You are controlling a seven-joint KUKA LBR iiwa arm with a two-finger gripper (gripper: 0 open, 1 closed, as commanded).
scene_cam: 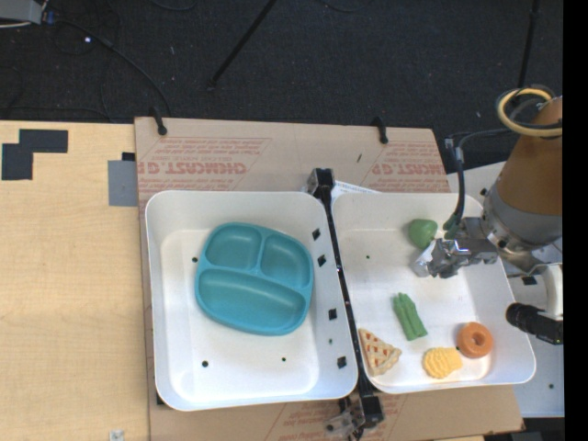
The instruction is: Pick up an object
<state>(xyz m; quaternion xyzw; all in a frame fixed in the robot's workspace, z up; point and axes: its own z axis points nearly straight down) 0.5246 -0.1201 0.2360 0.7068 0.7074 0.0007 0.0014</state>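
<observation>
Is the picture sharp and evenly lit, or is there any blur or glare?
Camera view: light is even and soft, no strong glare on the white plastic bins; the teal divided plate looks sharp, the metal claw slightly blurred.

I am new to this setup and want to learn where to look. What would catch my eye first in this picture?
Probably the teal divided plate, lying alone in the left bin. Next, the grey arm entering from the right, its gripper low over the right bin beside a green lump. Along that bin's near edge lie a waffle slice, a yellow piece and an orange ring, with a green stalk just behind.
</observation>
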